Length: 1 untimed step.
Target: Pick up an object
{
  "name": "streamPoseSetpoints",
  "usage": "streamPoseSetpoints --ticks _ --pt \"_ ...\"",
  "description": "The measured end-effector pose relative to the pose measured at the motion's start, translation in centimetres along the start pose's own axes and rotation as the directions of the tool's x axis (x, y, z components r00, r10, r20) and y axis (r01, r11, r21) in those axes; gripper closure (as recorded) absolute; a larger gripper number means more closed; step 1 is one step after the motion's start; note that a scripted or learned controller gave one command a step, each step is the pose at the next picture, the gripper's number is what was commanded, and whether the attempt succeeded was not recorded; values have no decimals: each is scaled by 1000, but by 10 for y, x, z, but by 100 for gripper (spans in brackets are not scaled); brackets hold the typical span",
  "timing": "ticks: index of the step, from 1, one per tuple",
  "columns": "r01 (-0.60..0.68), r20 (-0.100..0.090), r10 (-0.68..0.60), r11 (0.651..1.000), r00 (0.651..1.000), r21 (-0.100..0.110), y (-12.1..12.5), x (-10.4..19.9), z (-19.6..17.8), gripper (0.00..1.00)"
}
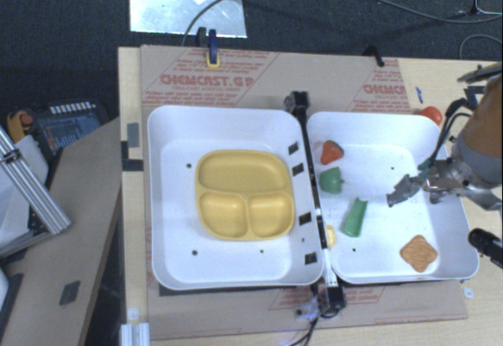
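The right bin [377, 134] holds several small items. A red-orange piece [332, 152] lies near its left wall, with a green pepper-like piece [331, 179] just below it. Lower down, a long green piece [355, 216] lies tilted. A small yellow piece [330, 237] rests against the divider, and a tan waffle-like piece [419, 252] sits at the front right. My gripper [402, 190] reaches in from the right and hovers over bare bin floor. It is right of the long green piece and above the tan piece, touching neither.
The left bin [169, 179] carries a yellow divided plate [242, 193]. A red-orange object [430, 112] sits just beyond the right bin's far right corner. Black clips line the divider [308, 179] between the bins. The arm [475, 152] overhangs the right bin's right edge.
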<state>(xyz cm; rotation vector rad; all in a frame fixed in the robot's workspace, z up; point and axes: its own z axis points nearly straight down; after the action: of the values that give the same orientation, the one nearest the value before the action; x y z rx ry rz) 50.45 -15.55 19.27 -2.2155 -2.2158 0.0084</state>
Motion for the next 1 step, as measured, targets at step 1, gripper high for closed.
streamPoseSetpoints --ticks 1 --pt "3 3 -3 1000 1000 -11 3 0 -5 0"
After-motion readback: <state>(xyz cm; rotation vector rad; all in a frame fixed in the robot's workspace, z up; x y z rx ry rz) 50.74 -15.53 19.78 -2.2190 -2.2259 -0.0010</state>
